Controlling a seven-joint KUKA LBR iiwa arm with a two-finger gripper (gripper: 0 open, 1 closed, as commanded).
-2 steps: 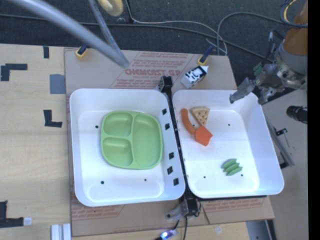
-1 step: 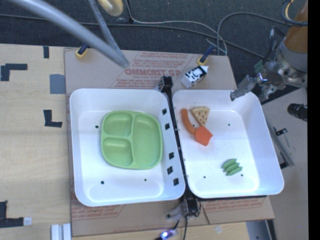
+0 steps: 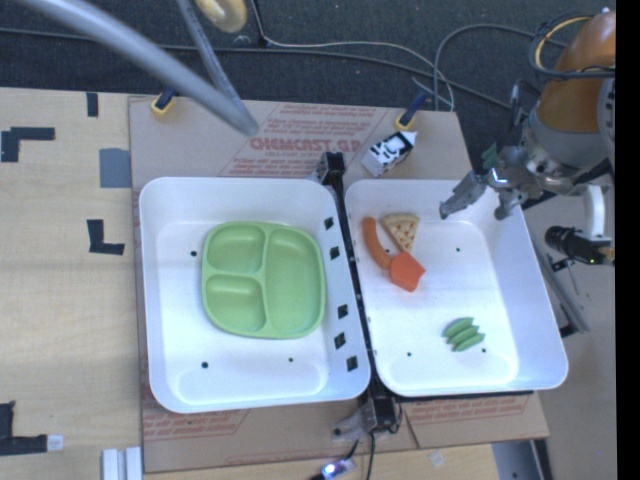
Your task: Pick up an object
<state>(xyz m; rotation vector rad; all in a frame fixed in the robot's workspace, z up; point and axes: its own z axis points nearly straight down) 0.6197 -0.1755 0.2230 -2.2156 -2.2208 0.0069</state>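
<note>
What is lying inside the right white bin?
Right bin holds a sausage, a pizza slice, an orange carrot piece and green pea pods. Whatever lies beneath them stays hidden.

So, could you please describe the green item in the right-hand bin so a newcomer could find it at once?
Look in the right bin, the one without the green divided plate. Toward its near right part lies a small pea pod, well apart from the cluster of sausage, pizza slice and orange piece. It is that bin's sole green item.

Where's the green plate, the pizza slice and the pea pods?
green plate (image 3: pixel 265 278): camera view, its middle divider.
pizza slice (image 3: pixel 402 231): camera view, its cheesy middle.
pea pods (image 3: pixel 463 334): camera view, their middle.
</note>
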